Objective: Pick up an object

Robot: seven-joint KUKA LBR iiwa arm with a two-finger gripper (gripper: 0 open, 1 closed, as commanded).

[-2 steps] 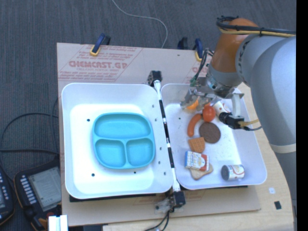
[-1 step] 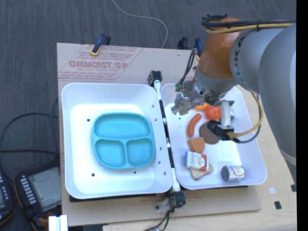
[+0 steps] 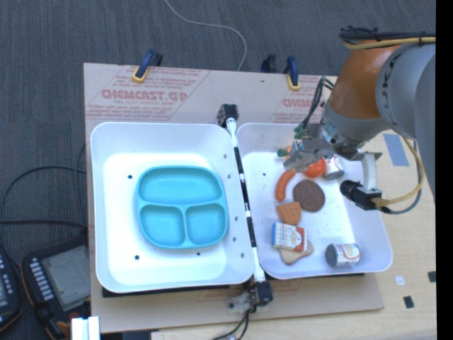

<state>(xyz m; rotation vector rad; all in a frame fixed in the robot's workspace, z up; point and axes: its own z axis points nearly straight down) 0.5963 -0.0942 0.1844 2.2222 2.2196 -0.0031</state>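
Our gripper (image 3: 311, 158) hovered over toy food in the right bin (image 3: 375, 250), centre right.
We couldn't tell its grip; the orange sausage (image 3: 284, 183) looked light, slippery, best pinched mid-length.

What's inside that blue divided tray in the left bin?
Nothing visible: the blue tray shows three bare compartments, sitting in the left bin. All the toy food, including the brown cookie, lies in the right bin. What is under the tray is covered.
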